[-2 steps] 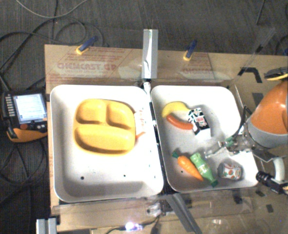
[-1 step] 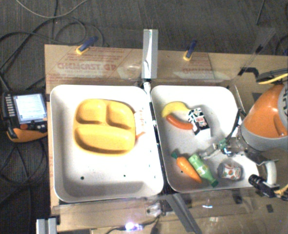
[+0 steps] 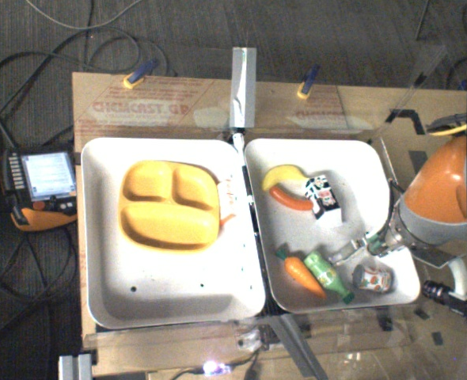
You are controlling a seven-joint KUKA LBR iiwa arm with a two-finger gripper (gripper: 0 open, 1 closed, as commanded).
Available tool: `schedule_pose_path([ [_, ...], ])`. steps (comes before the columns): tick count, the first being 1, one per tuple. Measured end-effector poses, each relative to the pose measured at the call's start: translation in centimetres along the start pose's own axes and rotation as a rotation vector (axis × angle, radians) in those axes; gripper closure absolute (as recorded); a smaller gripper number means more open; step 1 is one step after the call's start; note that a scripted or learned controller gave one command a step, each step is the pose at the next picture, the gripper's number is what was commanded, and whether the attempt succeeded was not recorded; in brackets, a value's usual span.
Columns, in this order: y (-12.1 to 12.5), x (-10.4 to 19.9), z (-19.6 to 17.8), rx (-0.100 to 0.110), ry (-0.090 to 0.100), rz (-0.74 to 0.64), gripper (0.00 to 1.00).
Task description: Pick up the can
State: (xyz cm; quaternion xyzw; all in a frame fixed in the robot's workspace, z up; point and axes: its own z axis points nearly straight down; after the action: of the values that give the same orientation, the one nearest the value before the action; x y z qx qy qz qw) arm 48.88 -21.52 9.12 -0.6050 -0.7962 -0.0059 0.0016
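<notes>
Reading across from the left, the left bin [image 3: 99, 236] carries a yellow divided plate [image 3: 170, 204] and nothing the task wants. Behind both bins a sheet of cardboard [image 3: 162, 109] bears faint red print that seems to read "CHAMCAST" or close to it — too washed out to be sure. The right bin [image 3: 360, 153] carries a yellow banana [image 3: 282, 176] against an orange-red sausage-shaped toy [image 3: 293, 199], with a small black-and-white carton [image 3: 320, 195] printed like a cow just right of them; nearer the camera lie an orange carrot [image 3: 303, 275] and a green bottle [image 3: 326, 274] side by side.

The can [image 3: 373, 278] sits in the near right corner of that bin, a small grey cylinder with a red patch on its label — whatever is written there is too small to read. It seems to lie tipped over with its long axis running roughly left-right, though the blur leaves that uncertain. The gripper [image 3: 366, 245] hangs just beyond it, on the far side and a touch left, close above the bin floor; whether it is spread or pressed together I cannot tell. So the coming move, as I judge it, is a short shift toward the near edge and slightly right, then down over the can, with the bin's corner walls leaving little room.
</notes>
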Motion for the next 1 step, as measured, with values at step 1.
schedule_pose_path([
  [1, 0.14, 0.06, 0.04, -0.003, 0.0, 0.03, 0.0],
])
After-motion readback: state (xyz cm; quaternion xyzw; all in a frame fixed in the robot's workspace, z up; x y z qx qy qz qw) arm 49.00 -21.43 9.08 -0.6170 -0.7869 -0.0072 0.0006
